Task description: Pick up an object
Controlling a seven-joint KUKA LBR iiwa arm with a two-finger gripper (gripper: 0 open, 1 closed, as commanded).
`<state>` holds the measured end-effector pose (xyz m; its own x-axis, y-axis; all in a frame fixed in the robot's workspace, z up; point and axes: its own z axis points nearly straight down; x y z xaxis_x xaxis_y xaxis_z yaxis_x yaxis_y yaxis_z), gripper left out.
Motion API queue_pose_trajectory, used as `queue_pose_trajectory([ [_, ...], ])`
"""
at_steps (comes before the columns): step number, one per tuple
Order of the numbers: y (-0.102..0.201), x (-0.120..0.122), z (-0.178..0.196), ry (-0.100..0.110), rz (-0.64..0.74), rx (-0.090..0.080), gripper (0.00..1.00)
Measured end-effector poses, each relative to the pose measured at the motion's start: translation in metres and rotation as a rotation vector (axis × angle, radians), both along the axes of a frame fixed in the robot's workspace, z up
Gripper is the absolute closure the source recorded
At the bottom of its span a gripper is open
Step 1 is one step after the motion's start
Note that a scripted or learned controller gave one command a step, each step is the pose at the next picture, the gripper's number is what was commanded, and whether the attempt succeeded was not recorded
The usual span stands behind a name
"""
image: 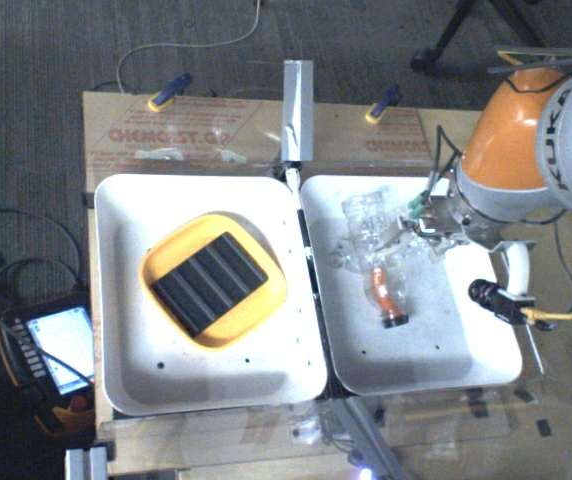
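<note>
Yellow plastic catches the eye first: a yellow tray (pixel 216 279) with a black ribbed top lies tilted in the middle of the left bin (pixel 126 218). The right bin (pixel 456 353) sits just beside it, at 3 o'clock from the tray.

In the right bin, a small clear bottle (pixel 385 295) with orange stuff inside and a dark cap lies on its side near the middle. Above it, at about 12 o'clock, is a heap of crinkly clear plastic (pixel 371 223).

The grey and orange arm (pixel 516 153) comes in from 3 o'clock. Its pincer (pixel 428 218) hangs over the top right part of the right bin, at 2 o'clock from the bottle and touching the edge of the clear plastic. I cannot tell if the pincer is apart or together.

The bins rest on a brown tabletop (pixel 186 133) with two blue and yellow clamps (pixel 169 91) at its 12 o'clock edge.
</note>
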<state>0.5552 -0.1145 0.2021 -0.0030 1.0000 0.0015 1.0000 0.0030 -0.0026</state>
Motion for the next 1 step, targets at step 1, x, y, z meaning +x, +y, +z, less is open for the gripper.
queue_pose_trajectory([
  [1, -0.0118, -0.0006, -0.1005, -0.016, 0.145, -0.004, 0.0],
])
